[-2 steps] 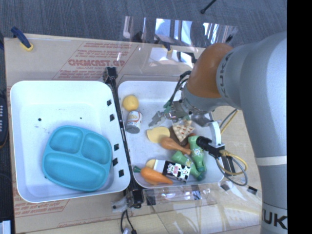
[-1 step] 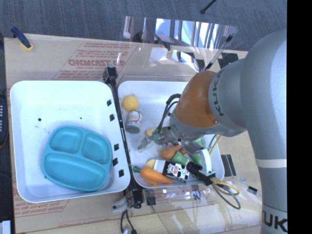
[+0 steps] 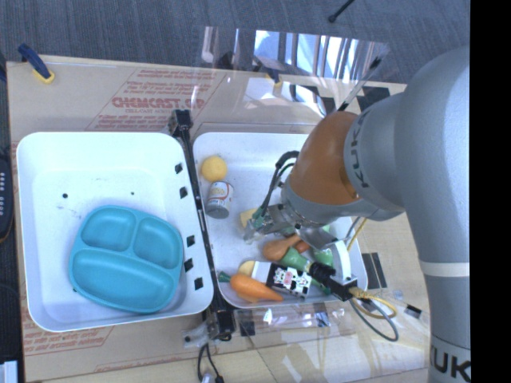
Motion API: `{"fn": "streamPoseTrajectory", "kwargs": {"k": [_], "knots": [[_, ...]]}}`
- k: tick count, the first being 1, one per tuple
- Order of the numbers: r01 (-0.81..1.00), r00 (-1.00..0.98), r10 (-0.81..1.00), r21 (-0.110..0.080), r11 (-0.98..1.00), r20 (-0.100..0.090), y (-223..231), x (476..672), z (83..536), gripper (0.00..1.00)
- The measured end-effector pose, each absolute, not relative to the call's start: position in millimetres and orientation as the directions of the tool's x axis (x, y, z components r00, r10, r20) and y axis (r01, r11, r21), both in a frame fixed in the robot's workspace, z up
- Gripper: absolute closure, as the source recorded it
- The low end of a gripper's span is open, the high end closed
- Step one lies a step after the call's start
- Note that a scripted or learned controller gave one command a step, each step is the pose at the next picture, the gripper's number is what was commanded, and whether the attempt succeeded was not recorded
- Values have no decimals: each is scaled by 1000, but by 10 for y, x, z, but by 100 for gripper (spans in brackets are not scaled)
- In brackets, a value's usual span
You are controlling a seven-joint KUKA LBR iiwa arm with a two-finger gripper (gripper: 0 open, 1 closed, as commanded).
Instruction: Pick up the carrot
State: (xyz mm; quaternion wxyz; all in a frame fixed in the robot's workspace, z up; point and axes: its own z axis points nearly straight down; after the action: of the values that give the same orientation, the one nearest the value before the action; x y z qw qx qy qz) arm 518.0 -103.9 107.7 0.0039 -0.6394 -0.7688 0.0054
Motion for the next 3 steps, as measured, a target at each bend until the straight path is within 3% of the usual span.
{"fn": "streamPoseTrajectory", "kwargs": {"k": [1, 2, 3], "knots": [[996, -93, 996, -10, 93, 3, -975, 4753, 1448, 100], [988, 157, 988, -8, -157, -1, -178, 5157, 1910, 100], [955, 296, 955, 5, -296, 0, -218, 5514, 4419, 100]]}}
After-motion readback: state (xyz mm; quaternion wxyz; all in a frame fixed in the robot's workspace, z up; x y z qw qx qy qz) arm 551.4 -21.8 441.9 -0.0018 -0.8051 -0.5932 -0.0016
